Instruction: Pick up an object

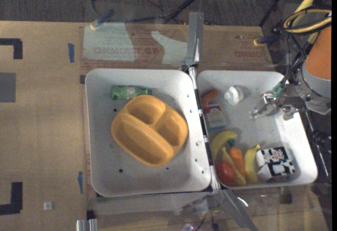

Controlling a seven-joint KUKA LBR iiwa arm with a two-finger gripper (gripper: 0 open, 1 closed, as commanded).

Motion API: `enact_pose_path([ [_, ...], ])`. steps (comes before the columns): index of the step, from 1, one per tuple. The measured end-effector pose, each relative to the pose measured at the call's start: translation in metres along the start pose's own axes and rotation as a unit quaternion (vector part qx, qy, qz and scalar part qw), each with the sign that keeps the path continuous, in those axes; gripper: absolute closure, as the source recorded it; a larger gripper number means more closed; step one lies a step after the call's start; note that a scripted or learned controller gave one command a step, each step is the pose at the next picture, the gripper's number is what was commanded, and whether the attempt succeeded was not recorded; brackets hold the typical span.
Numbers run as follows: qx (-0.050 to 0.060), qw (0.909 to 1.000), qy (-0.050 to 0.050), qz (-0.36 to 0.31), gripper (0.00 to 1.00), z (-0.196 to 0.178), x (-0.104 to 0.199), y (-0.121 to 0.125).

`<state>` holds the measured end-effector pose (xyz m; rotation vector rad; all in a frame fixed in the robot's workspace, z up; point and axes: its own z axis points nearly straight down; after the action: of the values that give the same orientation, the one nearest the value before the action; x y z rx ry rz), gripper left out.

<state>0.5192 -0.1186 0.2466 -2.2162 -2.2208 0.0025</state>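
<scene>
My gripper hangs over the right bin, near its right side, above bare white floor. Its two metal fingers stand apart with nothing between them. A white bottle lies to its left near the bin's back. A cow-patterned milk carton sits in front of it at the bin's near right. Along the left side lie a red item, a small red-and-white carton, a banana, a carrot, a red fruit and a second banana.
The left bin holds a yellow divided plate and a green packet behind it. A metal divider runs between the bins. Cables and the arm's orange band sit at the right edge.
</scene>
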Motion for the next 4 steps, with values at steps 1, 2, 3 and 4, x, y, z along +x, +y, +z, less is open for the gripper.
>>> enact_pose_path([
  [1,-0.002,0.9988,-0.001,-0.049,0.00,0.114,-0.034,-0.029],
  [2,-0.004,0.9902,-0.002,-0.139,0.00,0.160,-0.053,0.063],
  [3,-0.004,0.9860,-0.002,-0.167,0.00,0.160,-0.032,0.136],
  [4,-0.008,0.9859,-0.004,-0.167,1.00,0.146,-0.032,0.138],
])
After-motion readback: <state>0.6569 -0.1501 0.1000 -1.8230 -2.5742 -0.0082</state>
